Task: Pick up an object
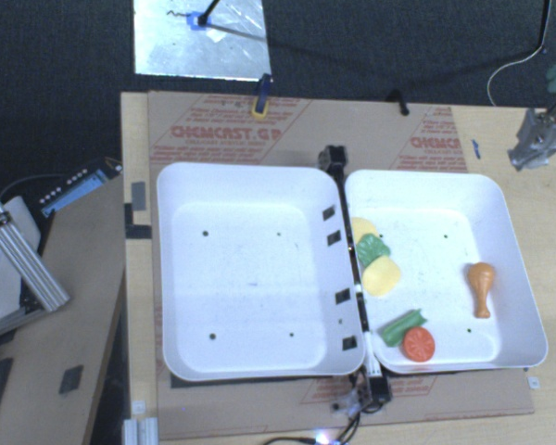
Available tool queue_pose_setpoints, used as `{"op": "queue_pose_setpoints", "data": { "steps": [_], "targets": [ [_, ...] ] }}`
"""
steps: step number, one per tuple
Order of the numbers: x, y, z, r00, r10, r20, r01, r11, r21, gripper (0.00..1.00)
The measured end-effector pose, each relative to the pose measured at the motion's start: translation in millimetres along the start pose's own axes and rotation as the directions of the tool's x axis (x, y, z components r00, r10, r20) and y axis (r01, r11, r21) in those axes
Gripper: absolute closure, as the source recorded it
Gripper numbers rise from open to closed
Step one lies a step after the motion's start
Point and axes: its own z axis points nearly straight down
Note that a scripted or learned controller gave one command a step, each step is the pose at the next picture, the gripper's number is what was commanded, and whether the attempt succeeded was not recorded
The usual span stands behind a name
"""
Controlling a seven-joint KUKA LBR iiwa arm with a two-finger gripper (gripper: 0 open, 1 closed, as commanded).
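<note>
The right bin (500,213) holds several toy foods. Along its left wall lie a yellow piece (362,229), a green piece (372,247) and a larger yellow piece (382,276), packed close together. Near the front left corner a green pod (401,324) touches a red tomato (419,344). An orange drumstick (481,288) lies alone toward the right side. My gripper (540,142) is a grey shape at the frame's right edge, beyond the right bin's far right corner and well away from all the objects.
The left bin (171,276) sits beside the right one, joined by a black hinge strip (345,267). Both rest on a cardboard sheet (222,128). A cable (514,63) loops at the back right, and a metal plate (199,24) lies behind the bench.
</note>
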Motion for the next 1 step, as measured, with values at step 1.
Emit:
{"op": "queue_pose_setpoints", "data": {
  "steps": [1],
  "targets": [
    [9.4,-4.0,-1.2,1.0,-0.014,-0.003,0.014,1.0,-0.002,1.0]
  ]
}}
